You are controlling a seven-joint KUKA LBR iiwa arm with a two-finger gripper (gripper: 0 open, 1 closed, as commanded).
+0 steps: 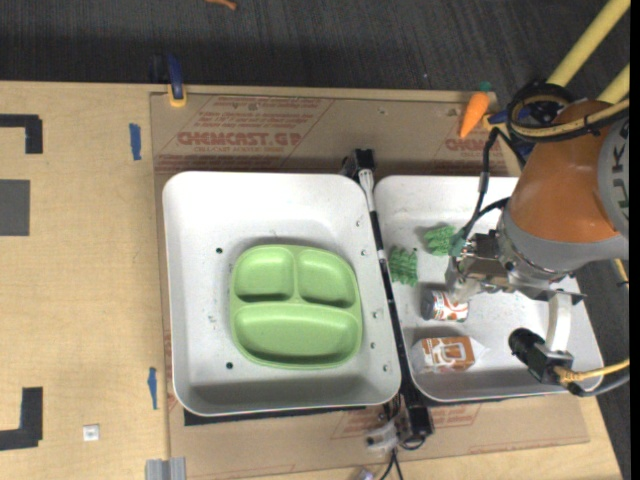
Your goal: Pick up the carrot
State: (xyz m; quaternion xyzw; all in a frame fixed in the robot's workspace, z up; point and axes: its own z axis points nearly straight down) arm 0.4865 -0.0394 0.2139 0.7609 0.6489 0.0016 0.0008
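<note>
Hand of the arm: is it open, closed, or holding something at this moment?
Hand: low in the right bin, above a small can; open or closed cannot be told. The carrot lies outside the bins.

Single grey arm (600, 183) enters from the right edge, orange band (560, 193) just above the wrist, wide and dome-like seen from above. Wrist points down and left. Claw (468, 278) sits at the arm's left end, a cluster of dark metal parts and cabling, low down. Finger state not readable at this angle. Black cable loops run from the claw up along the orange band. A black cylindrical attachment (535, 356) with a yellow cable hangs below the wrist.
</note>
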